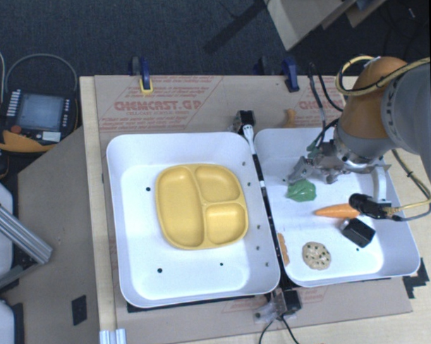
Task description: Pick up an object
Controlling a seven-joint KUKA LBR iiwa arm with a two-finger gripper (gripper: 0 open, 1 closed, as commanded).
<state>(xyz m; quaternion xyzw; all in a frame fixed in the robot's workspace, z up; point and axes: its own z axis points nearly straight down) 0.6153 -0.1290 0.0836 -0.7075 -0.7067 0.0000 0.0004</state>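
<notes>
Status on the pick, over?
Hand low in right white bin, above green leafy piece. Nothing visibly held. Orange carrot, round cookie alongside.

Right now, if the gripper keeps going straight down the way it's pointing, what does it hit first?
Most likely the green object, which lies just below the gripper in the right bin. Depth is hard to judge from above, so it could land on the bin floor beside it.

A robotics lab: clamped bench (199, 98), teach pendant (37, 114).

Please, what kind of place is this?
Probably a robotics lab bench, not a kitchen: a robot arm reaches over two white bins on a clamped board, toy food such as a carrot lies there, and a control pendant sits nearby.
</notes>
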